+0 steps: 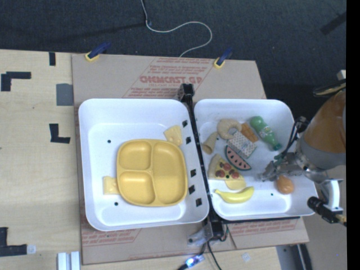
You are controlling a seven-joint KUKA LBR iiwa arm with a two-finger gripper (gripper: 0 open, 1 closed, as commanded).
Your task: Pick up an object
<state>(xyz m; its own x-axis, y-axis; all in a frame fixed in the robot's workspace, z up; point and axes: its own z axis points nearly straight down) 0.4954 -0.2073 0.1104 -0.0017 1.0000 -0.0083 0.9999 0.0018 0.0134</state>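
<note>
Over the right bin [281, 110], tool [271, 172] beside orange ball [285, 184]; grip state unclear

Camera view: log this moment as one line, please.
arm: over right bin | gripper: beside orange ball | grasp: none seen | plate: left bin

We see two shallow white bins [95, 151] of smooth, slightly glossy plastic at the centre of the frame. The yellow divided plate [152, 171] in the left one looks like matt plastic. Beneath them lies a flat brown cardboard sheet [169, 77], dull and papery. The small toy foods [236, 156] at right appear plastic.
</note>
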